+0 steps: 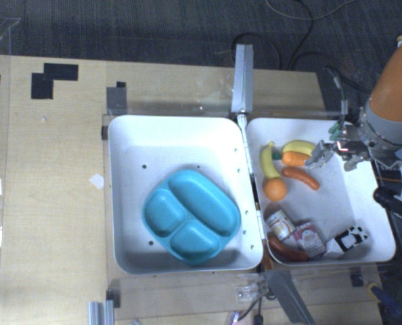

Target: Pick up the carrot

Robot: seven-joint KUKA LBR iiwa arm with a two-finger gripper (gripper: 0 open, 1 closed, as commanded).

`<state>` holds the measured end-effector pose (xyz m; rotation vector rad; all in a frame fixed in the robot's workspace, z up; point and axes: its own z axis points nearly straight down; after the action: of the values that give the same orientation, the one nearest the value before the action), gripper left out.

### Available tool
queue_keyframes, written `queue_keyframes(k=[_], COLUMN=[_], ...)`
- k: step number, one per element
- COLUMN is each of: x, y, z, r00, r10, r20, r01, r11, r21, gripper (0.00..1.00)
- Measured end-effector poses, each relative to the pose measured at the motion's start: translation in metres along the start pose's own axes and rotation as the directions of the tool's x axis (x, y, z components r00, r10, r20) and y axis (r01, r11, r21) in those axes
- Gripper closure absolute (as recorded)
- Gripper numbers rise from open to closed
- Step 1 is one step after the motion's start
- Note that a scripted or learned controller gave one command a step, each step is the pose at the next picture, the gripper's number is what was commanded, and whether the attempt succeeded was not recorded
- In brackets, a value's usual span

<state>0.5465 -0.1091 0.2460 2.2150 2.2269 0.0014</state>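
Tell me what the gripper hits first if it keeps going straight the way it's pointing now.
The gripper points toward the view's left, into the right bin. First in that line looks to be the carrot, with the yellow banana just behind it. Height above them is unclear from this slant, so it may pass over.

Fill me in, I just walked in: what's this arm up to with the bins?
The arm is reaching into the right bin from the right, and its gripper hovers near the carrot, which lies on the bin floor beside two bananas and an orange. Nothing is lifted yet. The left bin holds a blue divided plate.
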Motion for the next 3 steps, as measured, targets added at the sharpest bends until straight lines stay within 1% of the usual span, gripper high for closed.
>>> queue_keyframes(k=[1, 2, 3], x=[-0.005, 0.021, 0.024], y=[0.035, 0.022, 0.025], z=[0.134, 0.157, 0.147], r00=[1.000, 0.984, 0.984], r10=[-0.030, -0.178, -0.181], r20=[0.000, 0.005, 0.002], r01=[0.030, 0.178, 0.181], r11=[1.000, 0.984, 0.983], r21=[-0.001, -0.012, -0.015], gripper=[0.00, 0.00, 1.00])
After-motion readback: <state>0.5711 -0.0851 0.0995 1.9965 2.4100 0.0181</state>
